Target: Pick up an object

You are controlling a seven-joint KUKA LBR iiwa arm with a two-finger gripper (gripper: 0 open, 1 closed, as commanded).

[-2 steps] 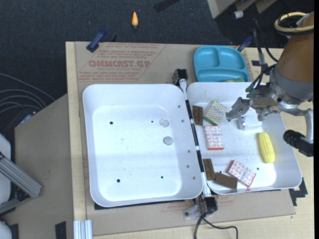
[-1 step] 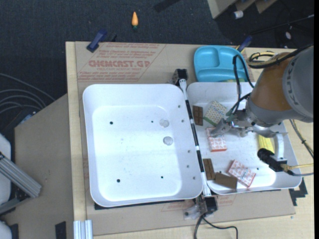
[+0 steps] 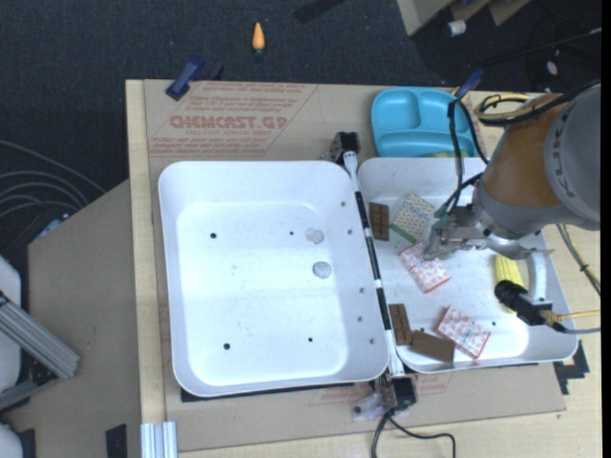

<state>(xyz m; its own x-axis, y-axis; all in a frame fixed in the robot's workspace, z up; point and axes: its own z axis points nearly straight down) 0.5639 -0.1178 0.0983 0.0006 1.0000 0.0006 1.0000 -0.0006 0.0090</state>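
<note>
Your gripper (image 3: 437,246) hangs low in the right bin (image 3: 401,172), touching a pink patterned packet (image 3: 426,271); whether it's clenched, you cannot tell.

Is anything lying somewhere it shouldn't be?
Yes. A small orange thing lies on the dark floor beyond the bench, away from both bins. A blue clip hangs over the bench's far edge nearby. Both look dropped or strayed.

Two white bins (image 3: 258,184) (image 3: 535,346), three patterned packets (image 3: 414,214) (image 3: 425,270) (image 3: 464,331), three brown blocks (image 3: 379,221) (image 3: 399,322) (image 3: 431,348), one blue tray (image 3: 410,122)
</note>
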